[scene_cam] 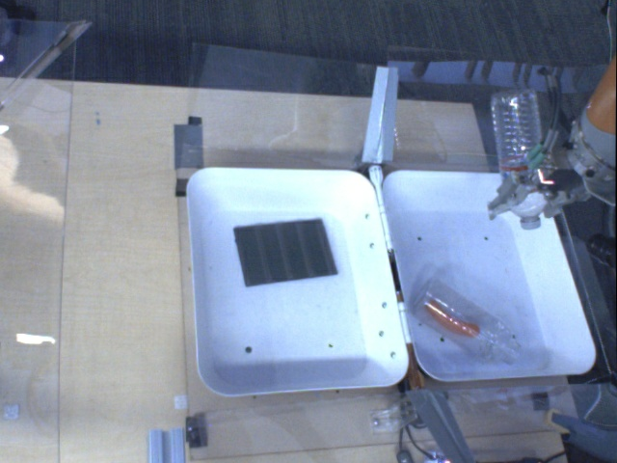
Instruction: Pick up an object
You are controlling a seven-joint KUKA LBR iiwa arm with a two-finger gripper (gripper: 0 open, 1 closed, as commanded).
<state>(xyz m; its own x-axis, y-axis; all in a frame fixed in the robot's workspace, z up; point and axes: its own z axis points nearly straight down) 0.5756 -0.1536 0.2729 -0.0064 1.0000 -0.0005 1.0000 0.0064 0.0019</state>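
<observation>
Two shallow white plastic bins (289, 365) side by side. Beside the left bin's dark ribbed rectangular pad (285, 251), rightward: clear plastic bottle with orange contents (461, 321), lying flat. Farther right and higher: two-finger gripper (528, 210), seemingly spread, holding nothing, probably poised for descent.

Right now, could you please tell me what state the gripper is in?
Gripper: cannot be told. It is over the far right part of the right bin, with a clear plastic bottle standing up above it.

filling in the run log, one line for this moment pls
pincer over right bin far corner | clear bottle upright at it, grasp unclear | clear orange item in bin | dark pad in left bin
</observation>
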